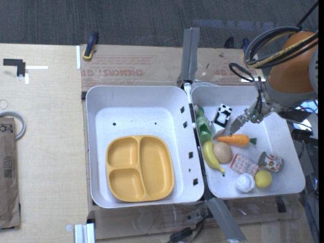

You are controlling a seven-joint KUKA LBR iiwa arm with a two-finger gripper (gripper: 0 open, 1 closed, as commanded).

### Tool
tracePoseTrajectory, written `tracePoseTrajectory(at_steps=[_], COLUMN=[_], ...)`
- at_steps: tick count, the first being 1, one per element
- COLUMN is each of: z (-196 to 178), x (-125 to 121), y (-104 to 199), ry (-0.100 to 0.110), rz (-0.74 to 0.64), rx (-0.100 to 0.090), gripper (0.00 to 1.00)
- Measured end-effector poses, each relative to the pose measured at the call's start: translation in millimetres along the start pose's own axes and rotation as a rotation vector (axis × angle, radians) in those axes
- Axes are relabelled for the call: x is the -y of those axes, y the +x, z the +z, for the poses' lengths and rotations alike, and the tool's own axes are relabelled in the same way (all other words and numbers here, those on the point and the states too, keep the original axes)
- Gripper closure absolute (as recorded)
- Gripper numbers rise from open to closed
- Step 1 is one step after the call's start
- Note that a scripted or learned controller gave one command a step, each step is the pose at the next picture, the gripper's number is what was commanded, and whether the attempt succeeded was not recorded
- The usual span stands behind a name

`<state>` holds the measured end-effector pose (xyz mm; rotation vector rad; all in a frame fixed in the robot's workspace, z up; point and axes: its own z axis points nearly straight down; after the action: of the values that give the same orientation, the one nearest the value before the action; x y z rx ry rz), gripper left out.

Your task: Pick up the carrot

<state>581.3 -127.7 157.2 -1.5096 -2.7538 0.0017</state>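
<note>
Nearest: right bin (291, 186) front rim.
Surface: pale wood bench (40, 135), cardboard behind.
Carrot (234, 140): right bin, lying crosswise, green end right.
Gripper (229, 131): just above carrot; finger spread unclear.

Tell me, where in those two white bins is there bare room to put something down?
The left bin has a bare strip along its far wall, behind the yellow divided plate. In the right bin, the far corner behind the claw is bare. Its near half is crowded: carrot, banana, potato, green bottle, lemon lie close together.
</note>
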Motion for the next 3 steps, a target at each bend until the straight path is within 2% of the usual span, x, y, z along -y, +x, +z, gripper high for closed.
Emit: tracePoseTrajectory(at_steps=[1,2,3], z=[58,50,-35], x=[15,15,-42], y=[4,4,69], ry=[-0.012,-0.013,-0.002], rz=[-0.021,-0.018,-0.065], rx=[0.012,0.011,0.002], gripper=[0.0,1.0,1.0])
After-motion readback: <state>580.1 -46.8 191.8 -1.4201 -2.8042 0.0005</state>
